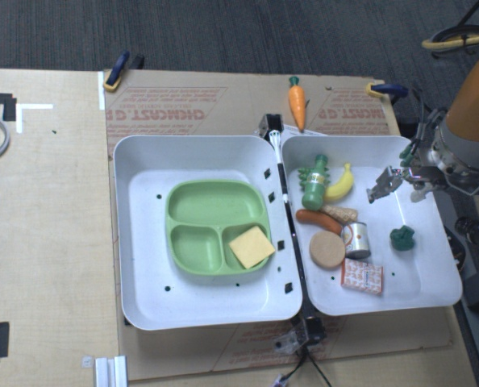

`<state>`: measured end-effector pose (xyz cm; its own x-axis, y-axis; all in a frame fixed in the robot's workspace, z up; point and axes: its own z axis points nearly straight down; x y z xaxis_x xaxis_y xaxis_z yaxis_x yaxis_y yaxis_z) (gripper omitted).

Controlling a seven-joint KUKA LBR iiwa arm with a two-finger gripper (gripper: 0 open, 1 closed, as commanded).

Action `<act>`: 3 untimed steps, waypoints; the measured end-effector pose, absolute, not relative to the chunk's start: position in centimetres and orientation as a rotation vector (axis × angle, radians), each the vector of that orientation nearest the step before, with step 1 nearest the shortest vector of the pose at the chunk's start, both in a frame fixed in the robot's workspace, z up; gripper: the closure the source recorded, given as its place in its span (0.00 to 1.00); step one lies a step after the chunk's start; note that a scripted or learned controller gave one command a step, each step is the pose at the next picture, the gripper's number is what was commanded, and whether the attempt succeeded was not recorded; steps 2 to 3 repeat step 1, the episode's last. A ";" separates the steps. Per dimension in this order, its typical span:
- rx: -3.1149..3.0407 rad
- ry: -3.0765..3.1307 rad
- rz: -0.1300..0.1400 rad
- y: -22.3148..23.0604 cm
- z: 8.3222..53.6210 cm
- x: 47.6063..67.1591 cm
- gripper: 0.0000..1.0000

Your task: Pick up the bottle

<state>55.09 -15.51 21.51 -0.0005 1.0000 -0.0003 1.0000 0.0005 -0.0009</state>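
Observation:
The bottle [314,182] is small and green and lies in the right bin [433,285], near its upper left corner and against a yellow banana [342,182]. My gripper [397,190] hangs over the right part of the same bin, well to the right of the bottle and apart from it. It is open, and nothing is between its fingers.
Below the bottle lie a red sausage [318,219], a tan round disc [327,250], a small can [356,239] and a red packet [361,276]. A dark green lump [401,237] sits under the gripper. The left bin [135,216] holds a green divided plate [218,228] with a yellow block [251,247]. A carrot [296,103] lies behind the bins.

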 end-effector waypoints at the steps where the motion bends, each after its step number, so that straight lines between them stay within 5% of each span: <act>1: -2.221 -2.223 0.002 -15.5 22.5 55.1 1.00; 3: -2.221 -2.223 0.002 -15.5 22.5 55.1 1.00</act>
